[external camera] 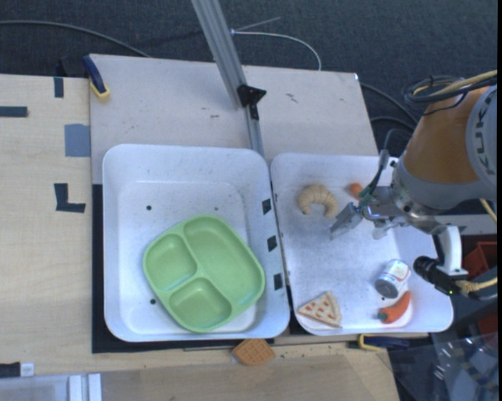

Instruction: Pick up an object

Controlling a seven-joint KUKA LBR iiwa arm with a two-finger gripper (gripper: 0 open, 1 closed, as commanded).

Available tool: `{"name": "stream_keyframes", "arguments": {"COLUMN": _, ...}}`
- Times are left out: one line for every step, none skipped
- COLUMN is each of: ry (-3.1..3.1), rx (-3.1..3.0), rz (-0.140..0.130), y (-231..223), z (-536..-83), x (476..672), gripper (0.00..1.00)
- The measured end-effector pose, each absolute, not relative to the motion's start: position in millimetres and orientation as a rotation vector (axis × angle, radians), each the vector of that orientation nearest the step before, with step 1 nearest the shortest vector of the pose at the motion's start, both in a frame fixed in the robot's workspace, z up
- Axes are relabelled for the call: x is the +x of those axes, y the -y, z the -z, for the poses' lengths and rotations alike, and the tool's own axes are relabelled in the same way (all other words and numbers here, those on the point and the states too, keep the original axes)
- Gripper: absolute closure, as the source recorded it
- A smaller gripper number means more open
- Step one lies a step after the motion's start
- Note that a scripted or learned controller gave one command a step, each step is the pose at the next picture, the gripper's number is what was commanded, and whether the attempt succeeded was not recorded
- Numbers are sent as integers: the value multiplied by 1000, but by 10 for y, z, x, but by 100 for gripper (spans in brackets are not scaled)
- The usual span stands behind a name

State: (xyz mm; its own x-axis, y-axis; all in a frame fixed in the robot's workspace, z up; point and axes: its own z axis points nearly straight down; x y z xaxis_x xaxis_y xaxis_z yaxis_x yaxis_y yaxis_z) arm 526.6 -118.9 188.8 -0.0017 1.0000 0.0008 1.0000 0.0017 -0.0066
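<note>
The right bin (pixel 334 266) holds a tan croissant (pixel 317 199), a small orange piece (pixel 354 190), a silver can (pixel 392 277) lying on its side, an orange carrot (pixel 396 309) and a pizza slice (pixel 321 310). My gripper (pixel 360 223) hangs low over the right bin's upper middle, just right of the croissant and below the orange piece. Its two grey fingers (pixel 344 222) stand apart, open, with only white bin floor between them. The can and carrot lie below and to the right of it.
A green divided plate (pixel 203 271) lies in the left bin (pixel 125 224). A metal pole (pixel 225 48) slants down to the ridge between the bins. A brown waffle-like piece (pixel 251 352) sits on the bench below the bins. Cables trail at the right.
</note>
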Motion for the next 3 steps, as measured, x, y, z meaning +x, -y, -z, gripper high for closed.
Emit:
{"name": "stream_keyframes", "arguments": {"ry": 2216, "rx": -2216, "rz": -9, "y": 1230, "z": -1252, "x": 5241, "gripper": 0}}
{"name": "stream_keyframes", "arguments": {"ry": 2220, "rx": -2217, "rz": -4, "y": 1225, "z": -1386, "x": 5256, "gripper": 100}}
{"name": "stream_keyframes", "arguments": {"ry": 2223, "rx": -2222, "rz": 1, "y": 1260, "z": -1810, "x": 5252, "gripper": 100}}
